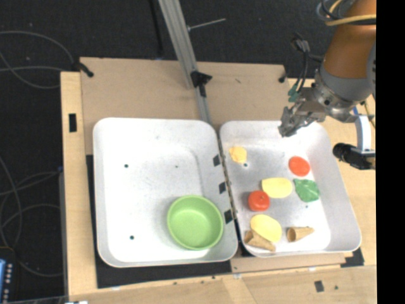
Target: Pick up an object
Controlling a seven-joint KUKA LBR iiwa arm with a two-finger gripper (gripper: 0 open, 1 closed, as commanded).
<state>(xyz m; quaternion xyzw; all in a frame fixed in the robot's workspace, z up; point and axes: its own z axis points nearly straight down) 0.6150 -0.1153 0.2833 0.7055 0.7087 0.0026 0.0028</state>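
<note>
A robotics lab: plywood bench (126,87), loose cables (25,49) on dark floor, metal camera mast (180,37)

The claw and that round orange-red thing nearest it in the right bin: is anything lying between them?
No. In the camera view, only bare white bin floor lies between the claw and the orange-red round piece.
</note>
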